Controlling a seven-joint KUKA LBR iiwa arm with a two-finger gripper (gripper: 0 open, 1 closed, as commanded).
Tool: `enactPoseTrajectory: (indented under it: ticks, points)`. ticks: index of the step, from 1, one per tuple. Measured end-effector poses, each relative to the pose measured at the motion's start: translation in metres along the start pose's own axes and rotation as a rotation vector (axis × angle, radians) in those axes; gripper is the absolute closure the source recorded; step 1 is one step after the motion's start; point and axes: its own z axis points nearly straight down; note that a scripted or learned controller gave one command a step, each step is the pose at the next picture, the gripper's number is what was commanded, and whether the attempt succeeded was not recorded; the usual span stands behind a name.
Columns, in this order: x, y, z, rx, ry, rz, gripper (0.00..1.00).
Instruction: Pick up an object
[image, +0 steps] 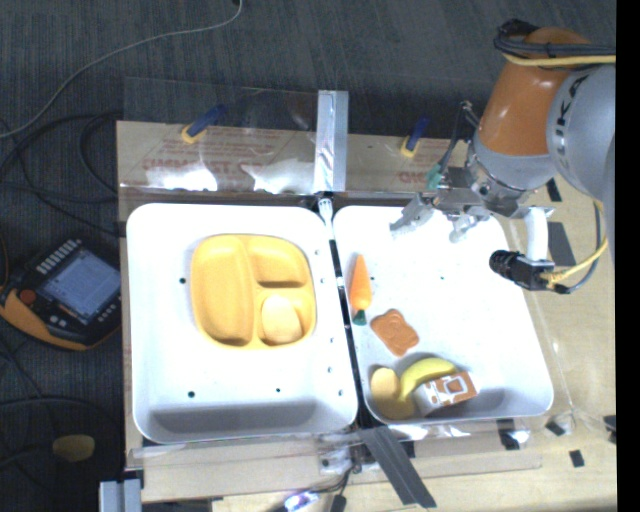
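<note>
The carrot (360, 283) lies along the left wall of the right bin (500, 330), with a toast-shaped piece (394, 331) just below it and a banana (425, 373), a yellow round fruit (384, 382) and a small carton (447, 391) clustered at the near edge. The pincer (437, 222) hangs over the bin's far part, its fingers spread and holding nothing. This looks like the approach step; next it must pick one item, move above it and descend. The left bin (160, 330) holds a yellow divided tray (250, 290).
</note>
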Motion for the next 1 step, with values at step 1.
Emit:
enactPoseTrajectory:
  ticks: [1]
  points:
    - [-0.0108, -0.0505, 0.1358, -0.001, 0.000, -0.006, 0.00]
